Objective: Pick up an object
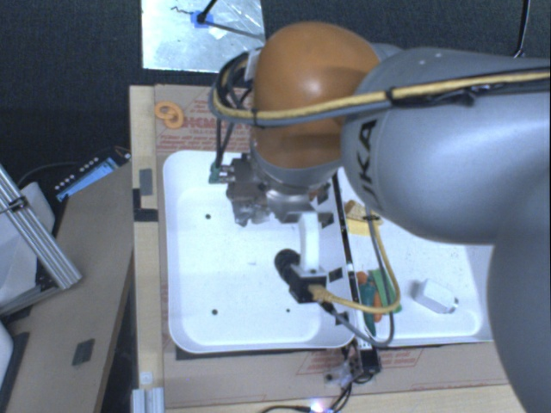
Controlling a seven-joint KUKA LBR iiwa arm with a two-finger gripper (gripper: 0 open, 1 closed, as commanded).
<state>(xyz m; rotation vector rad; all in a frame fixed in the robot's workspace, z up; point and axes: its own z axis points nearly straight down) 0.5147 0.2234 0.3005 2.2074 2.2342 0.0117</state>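
White block (433, 297) lies well apart from the jaws.

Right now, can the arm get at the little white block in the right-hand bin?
Probably yes. The white block lies alone in the open, nothing on it; the arm hangs over the left bin and must shift across.

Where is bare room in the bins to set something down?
Left bin: bare along its left wall and front rim. Crowded: right bin by the divider, orange and green items, a white block beside them, arm overhead.
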